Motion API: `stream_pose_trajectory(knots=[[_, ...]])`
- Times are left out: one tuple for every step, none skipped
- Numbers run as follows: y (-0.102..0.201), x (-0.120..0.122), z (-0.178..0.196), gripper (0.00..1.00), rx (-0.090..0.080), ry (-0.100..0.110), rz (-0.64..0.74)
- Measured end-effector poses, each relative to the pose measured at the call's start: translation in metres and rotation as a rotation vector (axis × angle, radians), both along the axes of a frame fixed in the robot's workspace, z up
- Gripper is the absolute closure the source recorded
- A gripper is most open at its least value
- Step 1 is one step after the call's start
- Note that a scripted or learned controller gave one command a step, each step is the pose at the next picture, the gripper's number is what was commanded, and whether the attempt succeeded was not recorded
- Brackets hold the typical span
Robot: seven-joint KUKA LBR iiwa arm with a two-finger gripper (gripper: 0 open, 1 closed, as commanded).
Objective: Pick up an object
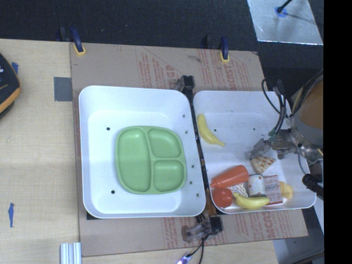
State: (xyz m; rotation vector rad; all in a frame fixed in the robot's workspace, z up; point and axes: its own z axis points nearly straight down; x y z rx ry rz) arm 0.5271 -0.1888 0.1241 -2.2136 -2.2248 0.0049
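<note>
The right bin (236, 106) holds a small yellow banana (209, 131) near its left wall. Along its front lie an orange carrot (230, 176), a red tomato (221, 197), a second banana (252, 202), a small can (256, 185) and a red-and-white carton (272, 187). A tan waffle-like piece (262, 163) lies right of centre. My gripper (266, 147) hangs low at the bin's right side, just above and touching or nearly touching the waffle piece. Nothing is visibly lifted.
The left bin (93, 109) holds a green divided plate (150, 159). Cables (273, 98) loop from the arm over the right bin's far right corner. A clamp (187, 83) sits between the bins at the back. A yellow-black device (6, 87) lies at the far left.
</note>
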Motion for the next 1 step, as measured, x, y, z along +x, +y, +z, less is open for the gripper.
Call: stream_pose_trajectory(knots=[[0.0016,0.0054,-0.032,0.0,-0.001,-0.003,0.0]])
